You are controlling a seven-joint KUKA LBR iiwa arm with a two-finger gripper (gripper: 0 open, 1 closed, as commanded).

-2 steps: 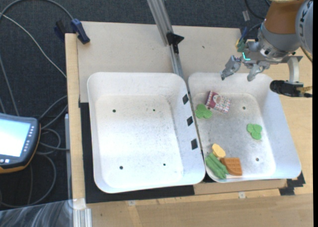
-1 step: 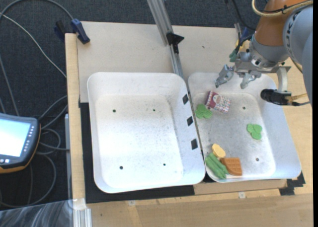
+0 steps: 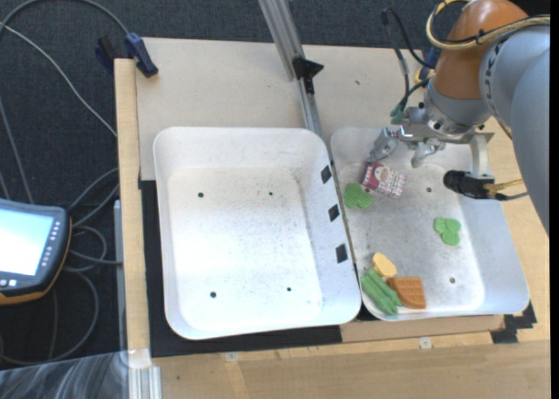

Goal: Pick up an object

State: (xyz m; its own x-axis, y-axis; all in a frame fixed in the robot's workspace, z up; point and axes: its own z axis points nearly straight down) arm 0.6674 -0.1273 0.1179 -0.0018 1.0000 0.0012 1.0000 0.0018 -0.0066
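My gripper (image 3: 402,150) hangs over the far part of the right bin (image 3: 500,259), its two fingers spread open with nothing between them. Just below and left of the fingertips lies a red and white packet (image 3: 383,180), flat on the bin floor. A small green round piece (image 3: 357,197) sits left of the packet by the bin wall. Another green piece (image 3: 448,230) lies mid-bin. At the near edge a yellow piece (image 3: 384,264), a long green piece (image 3: 379,290) and an orange block (image 3: 409,292) cluster together.
The left bin (image 3: 236,240) sits beside the right one, sharing a raised divider (image 3: 336,223). A slanted metal pole (image 3: 279,22) crosses above the far bench. A blue clamp (image 3: 140,52) grips the bench's far left corner.
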